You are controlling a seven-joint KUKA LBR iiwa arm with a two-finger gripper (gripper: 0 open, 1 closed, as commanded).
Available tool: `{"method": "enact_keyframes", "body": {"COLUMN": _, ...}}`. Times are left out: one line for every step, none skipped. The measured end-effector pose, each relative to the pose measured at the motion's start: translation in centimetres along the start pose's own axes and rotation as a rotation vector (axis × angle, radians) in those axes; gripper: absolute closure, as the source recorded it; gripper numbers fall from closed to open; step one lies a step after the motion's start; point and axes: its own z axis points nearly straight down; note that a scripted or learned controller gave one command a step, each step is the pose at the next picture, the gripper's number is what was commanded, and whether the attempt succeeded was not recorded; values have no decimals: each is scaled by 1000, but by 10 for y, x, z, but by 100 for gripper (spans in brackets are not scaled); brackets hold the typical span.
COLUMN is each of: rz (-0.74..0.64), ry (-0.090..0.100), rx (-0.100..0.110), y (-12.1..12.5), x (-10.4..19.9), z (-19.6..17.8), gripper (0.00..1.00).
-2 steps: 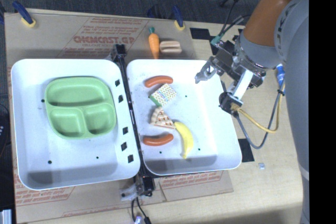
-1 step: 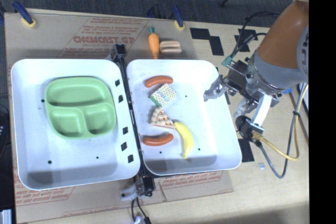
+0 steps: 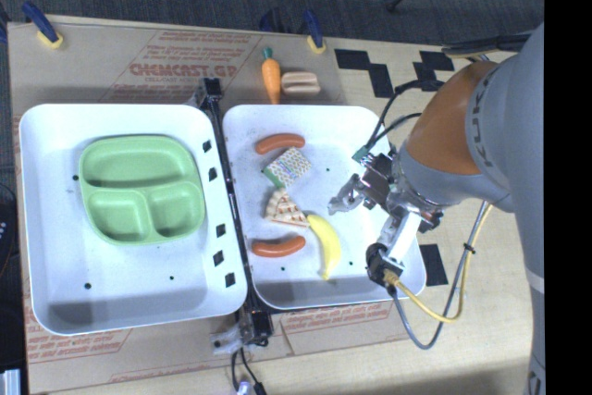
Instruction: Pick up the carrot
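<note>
The carrot point(image 3: 270, 79), orange with a green top, lies on the cardboard just behind the right bin point(image 3: 370, 120), outside it and beside a small hot dog bun point(image 3: 301, 84). My gripper point(image 3: 347, 198) hangs over the right side of the right bin, well in front of the carrot and to its right. It is just right of the banana point(image 3: 324, 242). I see nothing held in it.
The right bin also holds two sausages point(image 3: 279, 143) point(image 3: 277, 246), a pizza slice point(image 3: 286, 211) and a green-and-white block point(image 3: 288, 166). A green divided tray point(image 3: 141, 187) sits in the left bin point(image 3: 42, 227). A yellow cable point(image 3: 435, 310) loops below the wrist.
</note>
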Motion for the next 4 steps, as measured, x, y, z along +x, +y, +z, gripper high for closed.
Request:
{"method": "enact_keyframes", "body": {"rz": 143, "ry": 0, "rx": -2, "y": -9, "x": 2, "z": -40, "gripper": 0}}
{"method": "enact_keyframes", "body": {"rz": 361, "ry": 1, "rx": -2, "y": -10, "x": 3, "z": -80, "gripper": 0}}
{"method": "enact_keyframes", "body": {"rz": 372, "ry": 0, "rx": 1, "y": -22, "x": 18, "z": 0, "gripper": 0}}
{"method": "enact_keyframes", "body": {"rz": 313, "ry": 1, "rx": -2, "y": 63, "x": 96, "z": -48, "gripper": 0}}
